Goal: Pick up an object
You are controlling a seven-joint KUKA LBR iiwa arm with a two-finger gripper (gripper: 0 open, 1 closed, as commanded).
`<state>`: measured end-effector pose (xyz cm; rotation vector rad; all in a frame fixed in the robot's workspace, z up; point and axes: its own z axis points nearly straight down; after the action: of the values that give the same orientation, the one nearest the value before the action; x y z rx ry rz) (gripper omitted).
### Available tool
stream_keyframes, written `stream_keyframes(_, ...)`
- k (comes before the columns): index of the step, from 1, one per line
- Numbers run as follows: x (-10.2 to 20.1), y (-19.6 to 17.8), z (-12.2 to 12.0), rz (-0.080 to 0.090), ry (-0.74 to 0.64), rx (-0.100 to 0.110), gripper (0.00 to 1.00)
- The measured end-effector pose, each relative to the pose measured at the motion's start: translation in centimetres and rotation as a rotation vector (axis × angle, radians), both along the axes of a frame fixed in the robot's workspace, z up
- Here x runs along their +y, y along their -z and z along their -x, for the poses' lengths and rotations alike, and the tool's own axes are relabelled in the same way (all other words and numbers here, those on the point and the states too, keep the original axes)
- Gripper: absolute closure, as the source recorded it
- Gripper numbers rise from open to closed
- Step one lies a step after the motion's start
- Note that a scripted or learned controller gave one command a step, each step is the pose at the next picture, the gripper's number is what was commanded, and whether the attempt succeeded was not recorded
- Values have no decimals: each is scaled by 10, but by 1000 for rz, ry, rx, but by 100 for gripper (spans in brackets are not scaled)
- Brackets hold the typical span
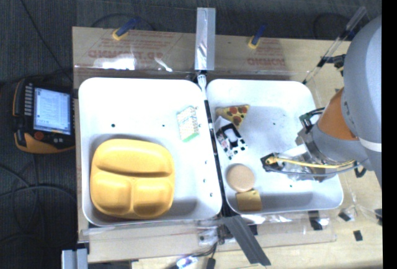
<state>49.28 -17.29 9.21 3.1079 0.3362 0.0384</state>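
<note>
Grey arm (pixel 367 91) comes in from the view's right, with its orange band (pixel 339 118) just right of and above the gripper (pixel 307 159). The gripper sits low over the right side of the right bin (pixel 279 114). Cannot tell whether it is wide or narrow, or whether it grips anything, because the wrist blocks the view. Left bin (pixel 133 106) lies well off to the view's left of the gripper, side by side with the right bin on the tan bench (pixel 298 51). The big yellow bun-shaped block (pixel 132 176) is the thing farthest from the gripper, in the lower half of the left bin. A handheld screen with orange casing (pixel 43 114) lies off the bench, further left still, on the dark floor. Candidate pick objects in the gripper's own bin are all to its left along the dividing wall. The round tan disc (pixel 240 177) is left and slightly lower, and is the nearest of them but still apart. The brown-yellow block (pixel 249 201) is just below the disc near the bottom wall. The small black-and-white item (pixel 228 139) is left and a bit higher. The pizza slice (pixel 234 113) is higher again, up and left of the gripper. The green-and-white packet (pixel 188 123) is across the divider in the left bin, near its right wall.
</note>
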Motion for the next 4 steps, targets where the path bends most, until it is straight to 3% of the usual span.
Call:
stream_keyframes(1,0,0,0,0,9,1,100)
stream_keyframes(2,-7,0,0,-12,5,6,100)
stream_keyframes(3,8,0,3,5,18,4,100)
stream_keyframes(4,-11,1,2,-16,6,10,100)
